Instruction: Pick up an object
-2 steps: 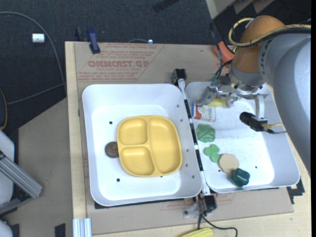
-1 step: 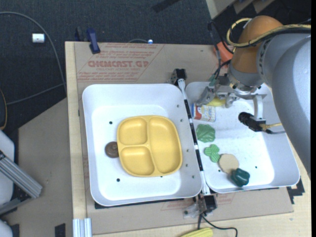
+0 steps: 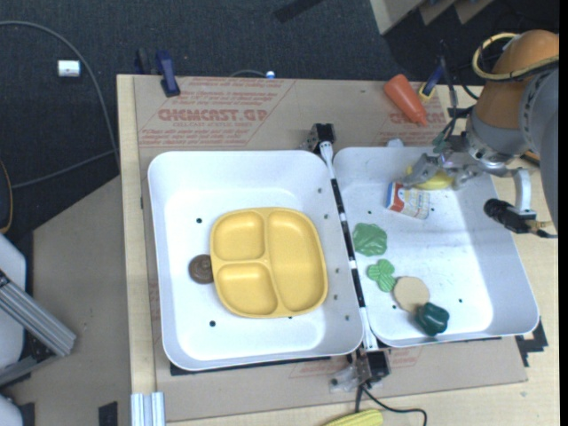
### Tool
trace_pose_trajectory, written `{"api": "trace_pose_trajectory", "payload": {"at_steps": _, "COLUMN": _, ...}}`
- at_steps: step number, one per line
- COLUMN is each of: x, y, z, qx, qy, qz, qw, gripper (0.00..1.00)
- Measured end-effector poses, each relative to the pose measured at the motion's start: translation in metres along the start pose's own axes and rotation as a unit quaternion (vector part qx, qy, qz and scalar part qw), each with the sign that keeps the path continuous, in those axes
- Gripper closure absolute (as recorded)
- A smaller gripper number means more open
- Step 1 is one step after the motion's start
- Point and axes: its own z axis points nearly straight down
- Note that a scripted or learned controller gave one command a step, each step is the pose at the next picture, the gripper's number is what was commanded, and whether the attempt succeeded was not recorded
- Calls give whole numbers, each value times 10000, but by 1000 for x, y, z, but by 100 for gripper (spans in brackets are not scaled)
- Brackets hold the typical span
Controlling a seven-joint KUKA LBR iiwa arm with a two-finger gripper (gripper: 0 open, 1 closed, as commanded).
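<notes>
My gripper (image 3: 437, 169) hangs low over the far part of the right bin (image 3: 497, 264), reaching in from the right. A small yellow object (image 3: 432, 182) lies right under its tip; whether it is gripped is hidden. Just left of it a white carton with red and blue print (image 3: 408, 201) lies on the bin floor. Nearer the front of that bin are two green leafy pieces (image 3: 369, 237) (image 3: 382, 273), a tan disc (image 3: 410, 292) and a dark green block (image 3: 432, 319).
The left bin (image 3: 169, 238) holds a yellow divided plate (image 3: 266, 262) with a brown round piece (image 3: 201, 269) at its left edge. An orange object (image 3: 406, 98) lies on the bench behind the right bin. A black clamp (image 3: 321, 137) sits between the bins.
</notes>
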Motion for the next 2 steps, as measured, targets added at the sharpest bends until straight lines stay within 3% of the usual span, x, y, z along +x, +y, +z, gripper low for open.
{"api": "trace_pose_trajectory", "payload": {"at_steps": 1, "x": 62, "y": -1, "z": -1, "qx": 9, "qy": 27, "qz": -9, "qw": 10000, "gripper": 0}}
{"api": "trace_pose_trajectory", "payload": {"at_steps": 2, "x": 100, "y": 0, "z": 0, "qx": 27, "qy": 20, "qz": -1, "qw": 10000, "gripper": 0}}
